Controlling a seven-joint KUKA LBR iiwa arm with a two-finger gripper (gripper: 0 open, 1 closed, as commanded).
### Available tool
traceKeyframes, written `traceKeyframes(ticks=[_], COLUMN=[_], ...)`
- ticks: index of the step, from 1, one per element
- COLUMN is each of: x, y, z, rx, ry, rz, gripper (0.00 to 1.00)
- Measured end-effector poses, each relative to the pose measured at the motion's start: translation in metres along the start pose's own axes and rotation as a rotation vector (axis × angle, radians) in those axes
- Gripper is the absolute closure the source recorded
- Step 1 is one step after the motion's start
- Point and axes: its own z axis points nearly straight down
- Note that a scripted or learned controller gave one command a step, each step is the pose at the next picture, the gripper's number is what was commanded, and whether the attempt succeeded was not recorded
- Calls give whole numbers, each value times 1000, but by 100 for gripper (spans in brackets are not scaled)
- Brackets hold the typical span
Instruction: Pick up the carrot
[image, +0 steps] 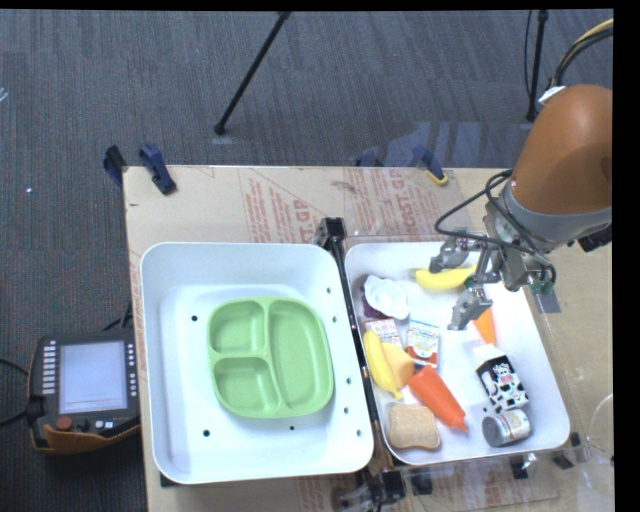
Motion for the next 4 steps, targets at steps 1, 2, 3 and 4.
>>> traceKeyframes(ticks=[1, 2, 3, 4], x=[18, 106, 56, 15], y=[-43, -12, -38, -60], z=[150, 141, 150, 149], rx=[0, 5, 1, 2], ry=[1, -43, -1, 0], rz=[137, 279, 422, 721], gripper=[0, 0, 0, 0])
